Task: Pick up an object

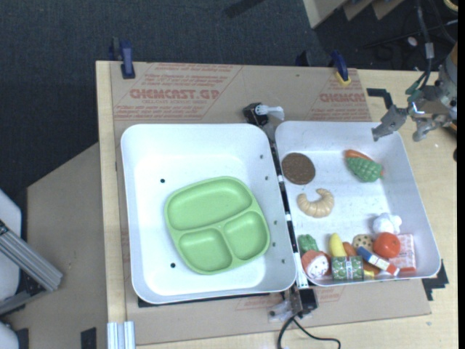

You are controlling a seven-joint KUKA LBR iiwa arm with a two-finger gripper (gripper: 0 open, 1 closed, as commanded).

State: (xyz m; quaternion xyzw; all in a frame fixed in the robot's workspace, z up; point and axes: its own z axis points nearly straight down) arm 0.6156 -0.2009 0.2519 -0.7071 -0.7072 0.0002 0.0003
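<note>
My gripper (404, 128) hangs above the far right corner of the right bin (415, 187), open, with nothing between its fingers. Just below it in the bin lies a green toy vegetable with an orange tip (363, 166). A brown round cookie (298, 168) and a tan croissant (317, 201) lie toward the bin's left side. Several small toys are heaped along the front: a red ball (387, 244), a yellow piece (336, 246), a green can (348, 268) and a red and white piece (315, 265).
The left bin (145, 195) holds a light green divided plate (216, 224). A black and white clip (261, 113) sits at the far end of the seam between the bins. Blue clamps (126, 57) (338, 67) grip the cardboard's back edge.
</note>
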